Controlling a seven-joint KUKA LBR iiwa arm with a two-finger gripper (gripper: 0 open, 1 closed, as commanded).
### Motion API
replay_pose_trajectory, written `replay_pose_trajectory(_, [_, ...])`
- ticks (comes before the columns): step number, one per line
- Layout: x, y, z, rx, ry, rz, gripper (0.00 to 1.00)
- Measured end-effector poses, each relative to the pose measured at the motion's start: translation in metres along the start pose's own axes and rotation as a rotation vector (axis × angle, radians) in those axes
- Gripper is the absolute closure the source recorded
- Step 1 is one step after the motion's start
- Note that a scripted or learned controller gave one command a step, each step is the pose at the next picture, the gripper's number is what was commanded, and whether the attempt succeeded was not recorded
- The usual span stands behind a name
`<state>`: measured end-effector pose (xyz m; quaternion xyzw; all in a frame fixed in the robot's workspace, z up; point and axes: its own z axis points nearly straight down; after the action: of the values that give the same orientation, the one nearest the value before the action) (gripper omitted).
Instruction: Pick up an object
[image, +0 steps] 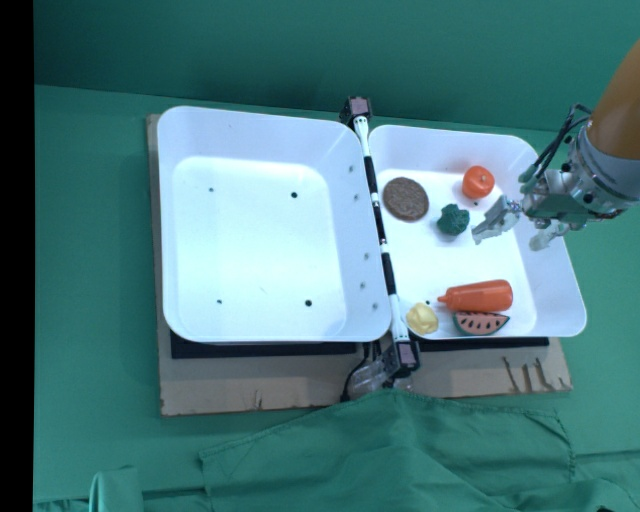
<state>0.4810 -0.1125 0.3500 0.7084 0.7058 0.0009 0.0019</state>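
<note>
Green cloth (400, 450) lies bunched along the near edge, overlapping the cardboard sheet (200, 385) under the two bins. On the right, the right bin (560, 300) holds all the toys: a watermelon slice (481, 323) and a small yellow piece (422, 319) at the near wall, a red ketchup bottle (478, 295) lying flat just behind them, a green broccoli (453, 220) and a brown round cookie (405, 198) mid-bin, and an orange tomato (478, 182) toward the far side. Beside it, the left bin (180, 200) sits flush, joined by a black-and-white strip (378, 220). Over the right bin's far right part, the gripper (518, 226) hangs with its fingers apart, seemingly above the floor, clasping nothing, near the broccoli and tomato.
</note>
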Motion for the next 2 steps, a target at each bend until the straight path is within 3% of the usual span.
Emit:
replay_pose_trajectory(1, [-0.079,-0.016,0.068,0.007,-0.001,0.009,0.00])
replay_pose_trajectory(2, [-0.023,-0.012,0.021,-0.006,-0.001,-0.006,0.00])
